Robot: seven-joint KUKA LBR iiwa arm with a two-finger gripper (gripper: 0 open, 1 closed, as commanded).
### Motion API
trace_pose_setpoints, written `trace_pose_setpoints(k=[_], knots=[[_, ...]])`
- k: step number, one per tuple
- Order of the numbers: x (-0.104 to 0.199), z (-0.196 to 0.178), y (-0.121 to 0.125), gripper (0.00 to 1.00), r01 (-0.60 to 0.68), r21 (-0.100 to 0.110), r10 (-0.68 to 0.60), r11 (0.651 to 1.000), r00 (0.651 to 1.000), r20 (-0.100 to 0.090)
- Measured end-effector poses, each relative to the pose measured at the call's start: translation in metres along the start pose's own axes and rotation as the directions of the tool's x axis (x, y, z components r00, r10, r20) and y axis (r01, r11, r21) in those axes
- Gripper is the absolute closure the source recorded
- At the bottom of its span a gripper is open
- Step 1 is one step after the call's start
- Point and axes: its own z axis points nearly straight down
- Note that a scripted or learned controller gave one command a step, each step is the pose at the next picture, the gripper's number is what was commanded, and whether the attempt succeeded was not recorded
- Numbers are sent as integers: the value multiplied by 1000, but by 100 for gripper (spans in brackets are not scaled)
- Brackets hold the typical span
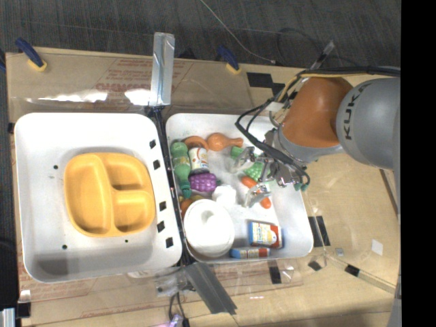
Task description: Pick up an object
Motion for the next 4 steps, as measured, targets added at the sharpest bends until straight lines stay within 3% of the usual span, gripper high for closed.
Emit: trace_pose_setpoints(k=[1, 2, 3, 4], knots=[[-3, -11, 1, 100, 6, 3, -6, 1000, 1000, 7], [-2, -11, 1, 0, 6, 3, -6, 1000, 1000, 7], [-15, 0, -2, 0, 70, 3, -70, 998, 998, 6], [-6, 1, 0, 0, 64, -1, -64, 998, 998, 0]])
